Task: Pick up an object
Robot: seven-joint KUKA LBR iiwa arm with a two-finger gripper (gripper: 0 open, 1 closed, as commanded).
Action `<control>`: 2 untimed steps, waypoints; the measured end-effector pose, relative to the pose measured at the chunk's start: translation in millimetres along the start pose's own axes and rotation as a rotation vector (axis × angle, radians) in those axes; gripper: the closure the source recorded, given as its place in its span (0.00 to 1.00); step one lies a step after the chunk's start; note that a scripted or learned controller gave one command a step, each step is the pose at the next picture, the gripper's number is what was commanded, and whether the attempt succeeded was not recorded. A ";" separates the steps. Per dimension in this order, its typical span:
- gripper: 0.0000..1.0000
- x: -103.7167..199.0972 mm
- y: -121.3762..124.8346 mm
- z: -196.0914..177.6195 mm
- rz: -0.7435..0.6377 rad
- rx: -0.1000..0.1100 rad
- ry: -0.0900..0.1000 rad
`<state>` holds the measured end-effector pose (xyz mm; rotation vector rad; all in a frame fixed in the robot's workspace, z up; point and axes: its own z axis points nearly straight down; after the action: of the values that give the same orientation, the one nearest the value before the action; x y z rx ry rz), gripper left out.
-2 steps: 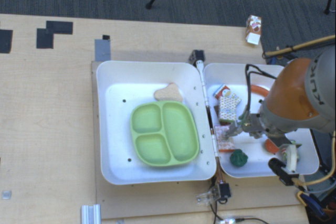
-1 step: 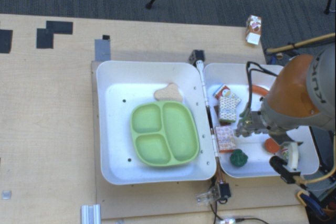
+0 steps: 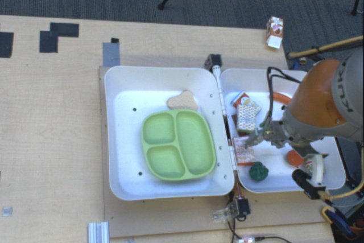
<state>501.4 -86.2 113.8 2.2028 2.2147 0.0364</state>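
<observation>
My gripper (image 3: 257, 137) hangs low over the left half of the right bin (image 3: 335, 179). It is just above a red and white packet (image 3: 243, 154) and below a blue-checked packet (image 3: 248, 116). A red and white carton (image 3: 241, 101) lies further back. A green round object (image 3: 259, 172) sits near the bin's front wall. An orange object (image 3: 294, 157) lies beside the wrist, and another orange piece (image 3: 280, 98) shows behind the arm. I see nothing held between the fingers.
The left bin (image 3: 122, 122) holds a green divided plate (image 3: 179, 145) and a beige bread-shaped piece (image 3: 182, 101) behind it. A small carton (image 3: 274, 31) stands on the bench beyond the right bin. The arm (image 3: 318, 102) covers the right bin's right half.
</observation>
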 end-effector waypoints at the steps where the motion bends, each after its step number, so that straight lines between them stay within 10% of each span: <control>1: 0.00 0.9 -8.0 22.8 0.004 0.007 -0.003; 2: 1.00 2.8 -5.1 10.3 0.001 0.003 0.002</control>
<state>496.6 -83.3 103.3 2.2061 2.2157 0.0354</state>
